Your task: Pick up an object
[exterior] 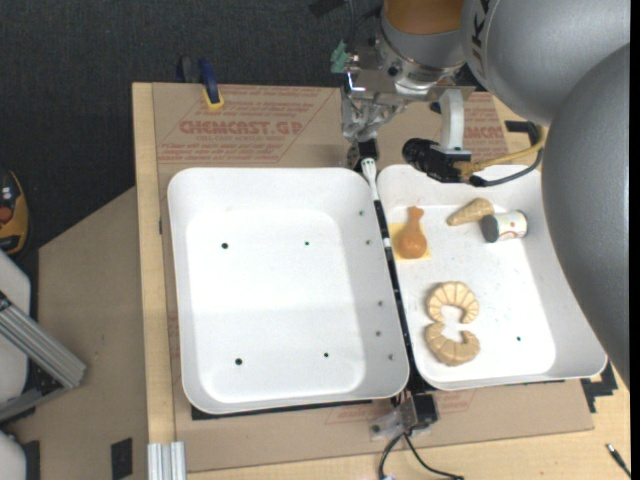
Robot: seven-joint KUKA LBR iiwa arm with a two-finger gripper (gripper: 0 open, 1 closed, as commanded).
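Note:
My gripper [364, 156] hangs over the back rim where the two bins meet, its fingers drawn together with nothing between them. The right bin [540, 343] holds an orange drumstick-shaped toy [410, 234] near its left wall. A tan curved piece [470, 211] lies further right. Beside that piece is a small white cup with a dark end [503, 226]. Two tan croissant-shaped pieces lie towards the front, one [453, 301] just behind the other [452, 346]. All of these objects sit apart from the gripper.
The left bin [200, 268] is a bare white tray with a few dark dots. Both bins rest on a cardboard sheet [260, 118] with a blue-and-yellow clamp [209, 82] at its back edge. The big grey arm [560, 58] overhangs the right bin's back right.

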